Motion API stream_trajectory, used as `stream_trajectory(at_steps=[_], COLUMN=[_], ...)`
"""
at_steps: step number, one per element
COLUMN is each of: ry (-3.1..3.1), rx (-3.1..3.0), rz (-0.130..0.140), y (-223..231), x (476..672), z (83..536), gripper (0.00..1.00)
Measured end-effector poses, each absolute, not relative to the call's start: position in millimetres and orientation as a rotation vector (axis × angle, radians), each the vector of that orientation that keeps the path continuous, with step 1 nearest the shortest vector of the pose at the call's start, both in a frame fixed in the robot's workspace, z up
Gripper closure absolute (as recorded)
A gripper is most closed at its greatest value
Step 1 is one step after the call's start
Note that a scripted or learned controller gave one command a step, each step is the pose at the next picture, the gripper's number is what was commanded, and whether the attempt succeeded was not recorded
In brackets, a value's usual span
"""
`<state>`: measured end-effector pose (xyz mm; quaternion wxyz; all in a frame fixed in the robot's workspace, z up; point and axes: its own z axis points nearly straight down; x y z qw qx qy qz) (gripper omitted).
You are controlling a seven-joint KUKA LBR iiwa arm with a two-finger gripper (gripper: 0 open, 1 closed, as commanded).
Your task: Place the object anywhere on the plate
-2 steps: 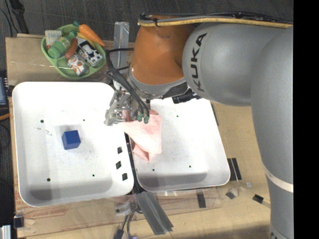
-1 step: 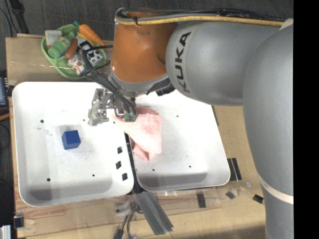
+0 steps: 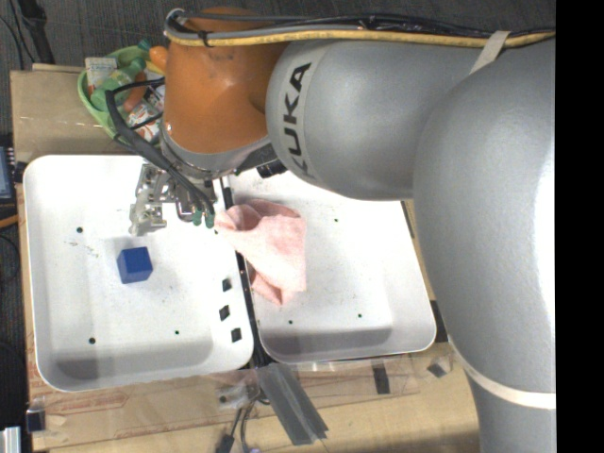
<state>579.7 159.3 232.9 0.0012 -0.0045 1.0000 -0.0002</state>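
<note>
You had the gripper (image 3: 151, 206) hanging over the back half of the left bin (image 3: 52, 253), w/ the blue cube (image 3: 135, 264) lying apart from it, toward the view's lower edge and a touch left. That offset was the relation the next move turned on: a short shift that way, then down. Whether the gripper was apart or together I couldn't tell from this angle; the wrist and cabling hid it, and nothing was seen clamped in it. Only one arm here, so no q. of which was nearer. The cube was sitting flat on the bin floor, near the bin's middle, well clear of the walls. Being a cube it had no real long axis. Its sides were turned slightly off the bin's edges, so you'd prob. want the wrist yawed to match a pair of faces. The pink cloth (image 3: 271, 248) was just right of the gripper, draped over the seam between the bins and mostly in the right bin (image 3: 377, 300), its long axis running from upper left to lower right. I took the cube as the obj., not the cloth, but that was a judgement. Which white surface counted as the plate I couldn't tell.
</note>
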Motion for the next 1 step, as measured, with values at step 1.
stream_trajectory(at_steps=[1], ry=[3.139], rx=[-0.013], rz=[-0.001], y=[159.0], x=[579.7], z=[232.9], gripper=[0.00])
